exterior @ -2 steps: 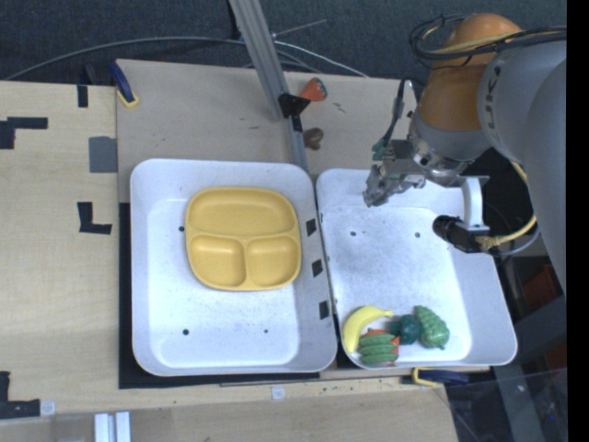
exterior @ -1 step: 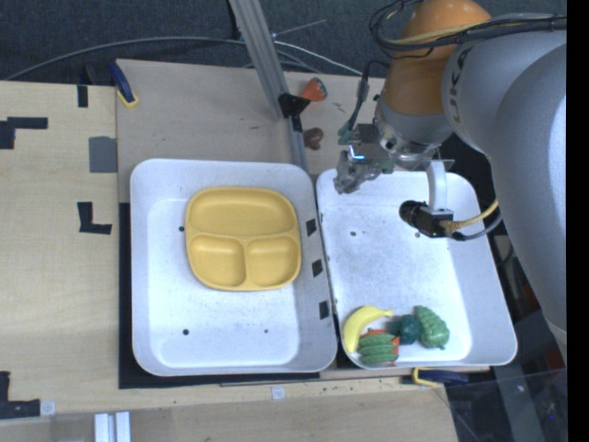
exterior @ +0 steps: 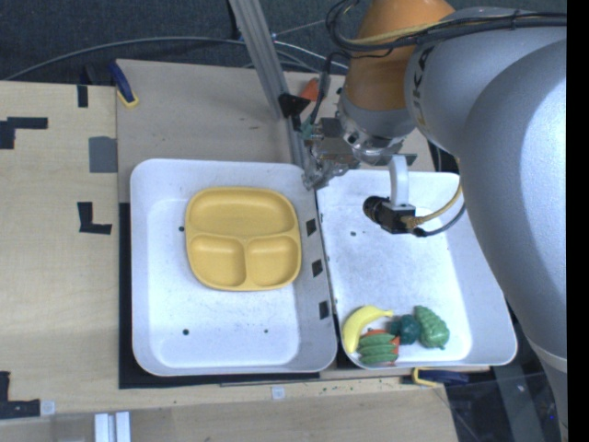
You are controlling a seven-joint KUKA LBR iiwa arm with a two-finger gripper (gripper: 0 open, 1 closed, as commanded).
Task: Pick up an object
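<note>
- Toy food is what's up for grabs: a yellow banana [exterior: 362, 323], a green-and-red piece that might be a carrot [exterior: 377, 346], a dark teal lump [exterior: 405, 328] and a bumpy green veggie [exterior: 431, 328]. They're all huddled touching each other at about 6 o'clock in the right bin [exterior: 433, 274].
- Left bin [exterior: 156, 274] has a yellow divided plate [exterior: 243, 238] sitting toward its 12 o'clock half, flat and upright.
- Pincer [exterior: 317, 168] hangs at roughly 11 o'clock of the right bin, right over the spot where the two bins' rims meet. Honestly can't tell how it's set, the wrist and cables hide too much of it from this angle.
- Nothing I can see is in its grip.
- Progress check: I'd say basically at the start. All the toys lie in the bin and the arm [exterior: 497, 109] is well apart from the pile, at the opposite end of that bin.
- What's left, as I read it: swing toward 6 o'clock, come down over one piece, close on it, lift. The pile is jammed into the corner against the bin wall, so a clean grab of a single piece looks tricky.
</note>
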